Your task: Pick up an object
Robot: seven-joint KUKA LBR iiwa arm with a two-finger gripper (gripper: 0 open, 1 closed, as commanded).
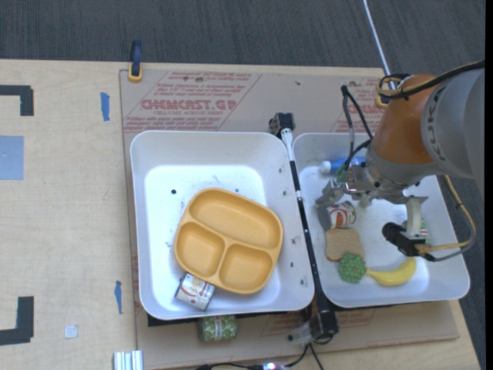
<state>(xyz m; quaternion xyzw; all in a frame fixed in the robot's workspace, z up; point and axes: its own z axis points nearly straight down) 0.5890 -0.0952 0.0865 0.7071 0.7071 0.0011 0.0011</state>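
Note:
My gripper [337, 196] reaches from the right into the right bin [439, 284], low over its left part. Right under the fingers sits a small red and white can [342, 216]; I cannot see whether they close on it. Just below the can lies a tan slice of toy bread [343, 243]. A green toy broccoli [352, 268] and a yellow banana [393, 273] lie near the bin's front. A small blue item [326, 165] peeks out behind the gripper.
The left bin [154, 168] holds an orange three-compartment plate [229, 240] and a small can [194, 291] at its front edge. A green can [219, 328] lies on the bench in front of the left bin. A black cable [408, 241] hangs beside the wrist.

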